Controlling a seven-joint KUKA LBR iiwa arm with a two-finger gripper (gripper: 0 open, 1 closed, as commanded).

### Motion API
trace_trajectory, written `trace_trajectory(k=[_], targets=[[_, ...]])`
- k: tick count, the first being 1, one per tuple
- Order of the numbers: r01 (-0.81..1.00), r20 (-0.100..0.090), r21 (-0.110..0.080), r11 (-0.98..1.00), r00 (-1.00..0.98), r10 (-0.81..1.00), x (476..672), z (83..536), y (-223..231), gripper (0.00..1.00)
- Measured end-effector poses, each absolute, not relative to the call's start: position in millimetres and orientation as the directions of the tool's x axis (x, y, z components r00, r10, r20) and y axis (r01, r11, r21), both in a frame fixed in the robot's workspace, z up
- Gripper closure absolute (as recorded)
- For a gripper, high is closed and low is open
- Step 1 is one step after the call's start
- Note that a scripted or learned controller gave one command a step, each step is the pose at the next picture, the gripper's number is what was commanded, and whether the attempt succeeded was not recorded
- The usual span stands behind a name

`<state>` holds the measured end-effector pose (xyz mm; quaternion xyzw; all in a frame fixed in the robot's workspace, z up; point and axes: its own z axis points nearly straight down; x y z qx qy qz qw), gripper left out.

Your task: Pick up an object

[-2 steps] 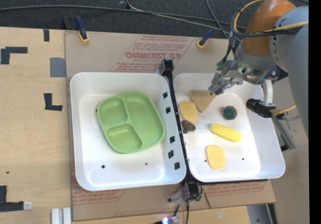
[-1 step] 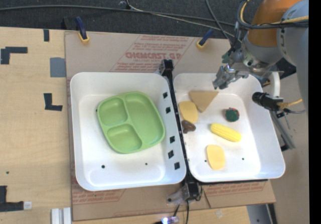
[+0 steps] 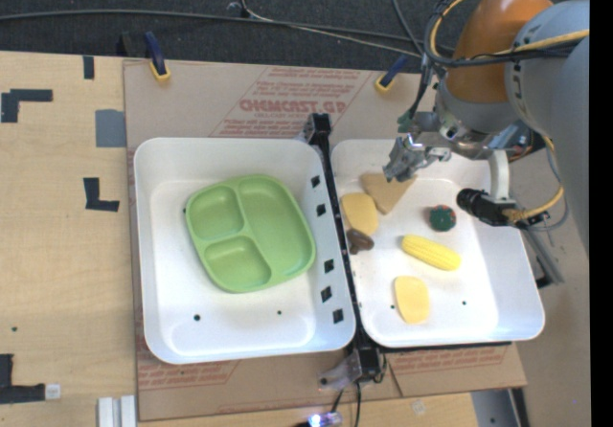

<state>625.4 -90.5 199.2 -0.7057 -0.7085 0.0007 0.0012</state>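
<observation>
1. Under the claw I see a tan wedge in the right bin, its upper end right at the claw tips.
2. I cannot tell how the claw stands.
3. Below-left of it lie a yellow round piece and a small brown lump.
4. Below-right sit a green ball, a corn cob and a yellow slab.
5. Far left of it, a green tray fills the left bin.

green tray, yellow corn, white bins, orange-banded grey arm.
</observation>
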Motion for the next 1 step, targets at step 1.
trace_trajectory(k=[1], targets=[[1.000, 0.002, -0.003, 0.006, -0.006, 1.000, 605.9, 201.7, -33.4, 1.00]])
